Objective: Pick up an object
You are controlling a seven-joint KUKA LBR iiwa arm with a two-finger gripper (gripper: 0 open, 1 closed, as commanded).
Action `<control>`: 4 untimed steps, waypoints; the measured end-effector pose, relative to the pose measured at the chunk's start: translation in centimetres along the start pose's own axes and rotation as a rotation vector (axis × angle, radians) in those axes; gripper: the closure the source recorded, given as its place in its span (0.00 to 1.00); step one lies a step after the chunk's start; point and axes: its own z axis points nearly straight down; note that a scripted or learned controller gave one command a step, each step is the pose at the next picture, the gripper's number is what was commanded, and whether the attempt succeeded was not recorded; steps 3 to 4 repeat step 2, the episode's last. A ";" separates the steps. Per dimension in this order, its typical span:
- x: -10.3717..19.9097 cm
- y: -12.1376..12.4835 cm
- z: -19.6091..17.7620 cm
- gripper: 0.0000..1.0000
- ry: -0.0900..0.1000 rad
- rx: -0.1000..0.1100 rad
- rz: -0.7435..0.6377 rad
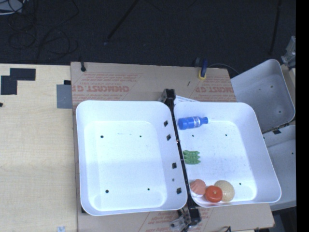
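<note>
Blue bottle in right bin

A small pale grey piece, possibly part of the arm, shows well beyond the far right corner of the right bin. Too little of it is visible to tell its pose or which link it is, and it sits well apart from that bin's rim
</note>
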 end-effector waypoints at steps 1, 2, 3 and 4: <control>0.1 0.0 -0.4 1.00 -0.001 -0.001 0.000; 0.2 0.0 -0.2 1.00 0.000 0.000 0.000; 0.2 0.0 -0.2 1.00 0.000 0.000 0.000; 0.2 0.0 -0.2 1.00 0.000 0.000 0.000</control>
